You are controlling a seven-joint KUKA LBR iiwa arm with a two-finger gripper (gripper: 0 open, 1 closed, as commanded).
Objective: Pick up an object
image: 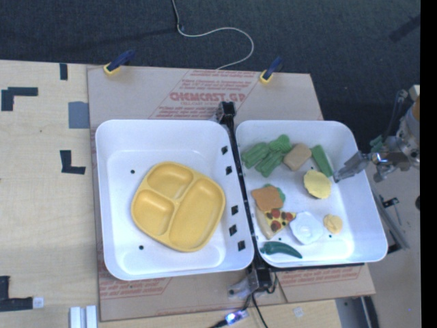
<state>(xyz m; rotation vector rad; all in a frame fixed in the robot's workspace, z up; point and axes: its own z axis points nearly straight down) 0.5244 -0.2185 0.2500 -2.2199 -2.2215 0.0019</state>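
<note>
The gripper sat at the right bin's far right wall, reaching in from the right, and whether it was open or closed could not be told from up here; nothing showed in its grasp. Just inside it lay a round yellow piece, with a green stick beside that. Further left in the same bin: a tan block, a cluster of green pieces, an orange piece, a pizza slice, a white disc, a small yellow piece, and a dark green pepper down at the near wall. Over in the left bin, a yellow divided plate lay flat, alone. Both bins rested on the cardboard-covered worktop.
</note>
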